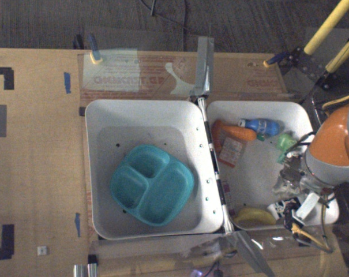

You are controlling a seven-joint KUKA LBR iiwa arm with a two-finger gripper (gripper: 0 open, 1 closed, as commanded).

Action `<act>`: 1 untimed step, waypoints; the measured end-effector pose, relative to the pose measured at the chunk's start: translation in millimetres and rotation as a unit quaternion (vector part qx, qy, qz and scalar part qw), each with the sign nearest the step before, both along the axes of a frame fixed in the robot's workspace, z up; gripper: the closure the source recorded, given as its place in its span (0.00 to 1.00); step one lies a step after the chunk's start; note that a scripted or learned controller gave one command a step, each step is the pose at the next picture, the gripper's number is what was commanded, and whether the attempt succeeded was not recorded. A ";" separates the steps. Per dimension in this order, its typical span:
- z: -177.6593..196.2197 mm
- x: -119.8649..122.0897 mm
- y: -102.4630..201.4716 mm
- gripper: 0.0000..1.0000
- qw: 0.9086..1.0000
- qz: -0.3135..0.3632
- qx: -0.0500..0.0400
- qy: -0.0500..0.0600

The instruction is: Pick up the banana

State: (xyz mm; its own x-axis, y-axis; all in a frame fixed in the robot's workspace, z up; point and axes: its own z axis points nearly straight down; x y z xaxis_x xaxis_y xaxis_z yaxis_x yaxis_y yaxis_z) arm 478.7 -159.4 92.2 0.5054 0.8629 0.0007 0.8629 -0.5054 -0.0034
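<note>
Left bin point(141, 109) held a tray point(153, 183) | arm point(336, 146) reached into right bin point(252, 172) at frame's right | banana point(255, 216) lay at that bin's bottom edge, long axis left-right | gripper point(288, 180) hung just up-right of it; you couldn't tell its opening or hold.

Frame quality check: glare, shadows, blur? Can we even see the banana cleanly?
Camera view: dim and soft all over, no hard glare. Same view: the banana lies against the near wall of the right bin, pale and low in contrast. Same view: the parts by the arm beside it are too blurred to read.
</note>
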 end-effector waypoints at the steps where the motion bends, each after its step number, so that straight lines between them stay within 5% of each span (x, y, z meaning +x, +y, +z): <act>1: 96.7 0.7 63.5 1.00 0.987 -0.158 -0.001 0.000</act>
